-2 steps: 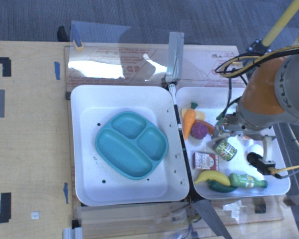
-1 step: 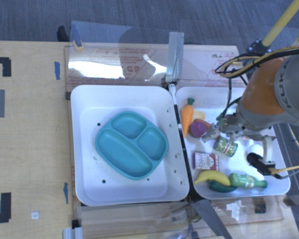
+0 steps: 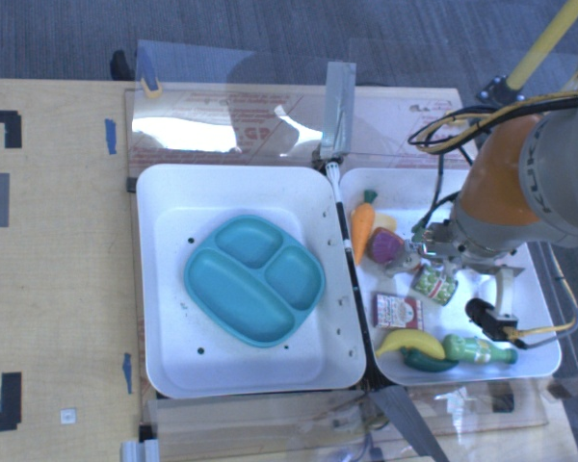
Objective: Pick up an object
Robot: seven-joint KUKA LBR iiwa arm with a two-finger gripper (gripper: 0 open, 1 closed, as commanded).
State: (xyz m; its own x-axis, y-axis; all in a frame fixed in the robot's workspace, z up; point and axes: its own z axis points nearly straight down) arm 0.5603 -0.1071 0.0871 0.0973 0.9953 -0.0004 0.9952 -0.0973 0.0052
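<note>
Your arm (image 3: 506,176) reached over the right bin (image 3: 539,354); its hand (image 3: 432,258) hung above a small green-and-white packet (image 3: 434,284) (whether its grip was open or closed could not be told). Nearby lay a carrot (image 3: 363,229), purple item (image 3: 385,246), red carton (image 3: 397,310), banana (image 3: 410,342) and green bottle (image 3: 477,349). The left bin (image 3: 164,354) held a teal divided plate (image 3: 254,279).
</note>
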